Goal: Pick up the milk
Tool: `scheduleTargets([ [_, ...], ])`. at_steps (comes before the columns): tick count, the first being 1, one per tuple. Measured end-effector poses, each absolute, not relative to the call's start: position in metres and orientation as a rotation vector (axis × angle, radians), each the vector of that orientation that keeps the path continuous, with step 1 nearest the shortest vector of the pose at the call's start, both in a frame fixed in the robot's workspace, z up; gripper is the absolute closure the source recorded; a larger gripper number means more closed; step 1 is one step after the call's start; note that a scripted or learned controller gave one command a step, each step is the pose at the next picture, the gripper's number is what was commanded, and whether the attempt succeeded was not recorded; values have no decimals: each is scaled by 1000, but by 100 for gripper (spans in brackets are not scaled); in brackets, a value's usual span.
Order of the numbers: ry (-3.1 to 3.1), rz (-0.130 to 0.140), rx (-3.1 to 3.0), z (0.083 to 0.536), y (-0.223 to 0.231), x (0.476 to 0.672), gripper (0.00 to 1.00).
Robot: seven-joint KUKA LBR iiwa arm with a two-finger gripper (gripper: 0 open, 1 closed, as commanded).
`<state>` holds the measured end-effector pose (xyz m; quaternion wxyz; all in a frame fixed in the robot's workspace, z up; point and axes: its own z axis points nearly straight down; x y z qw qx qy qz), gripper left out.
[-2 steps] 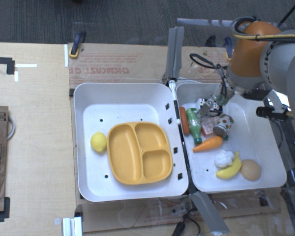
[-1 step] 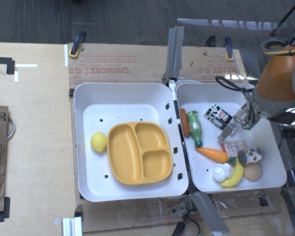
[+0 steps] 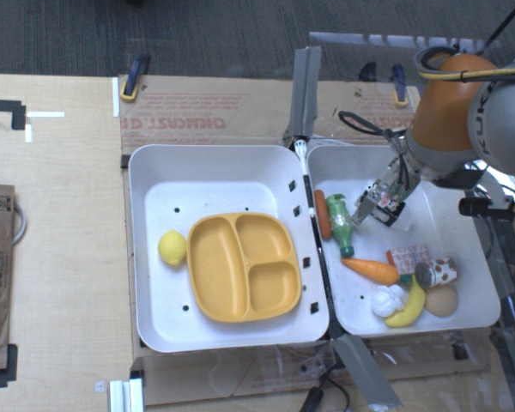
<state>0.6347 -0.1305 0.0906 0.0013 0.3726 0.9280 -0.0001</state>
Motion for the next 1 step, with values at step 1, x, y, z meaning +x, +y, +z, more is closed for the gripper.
scheduleTargets([
  [1, 2910, 2, 1172, 99, -131, 636, 100],
])
